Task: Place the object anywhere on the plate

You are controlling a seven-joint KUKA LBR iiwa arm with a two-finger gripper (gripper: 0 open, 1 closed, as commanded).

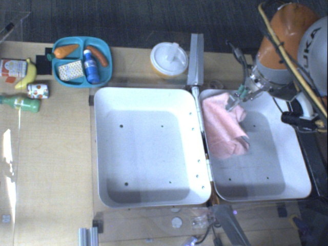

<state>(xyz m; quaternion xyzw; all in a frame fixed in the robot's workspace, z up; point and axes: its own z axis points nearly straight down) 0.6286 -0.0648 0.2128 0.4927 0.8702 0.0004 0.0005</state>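
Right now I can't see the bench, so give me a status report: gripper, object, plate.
Gripper low over right bin, at pink cloth's top edge. Cloth lying crumpled in that bin. Blue plate far off, beyond left bin, already holding toy food.

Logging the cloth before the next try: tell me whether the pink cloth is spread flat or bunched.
Bunched. The pink cloth lies crumpled in folds along the left side of the right white bin.

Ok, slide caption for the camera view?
Claw at the pink cloth's upper edge in the right bin.
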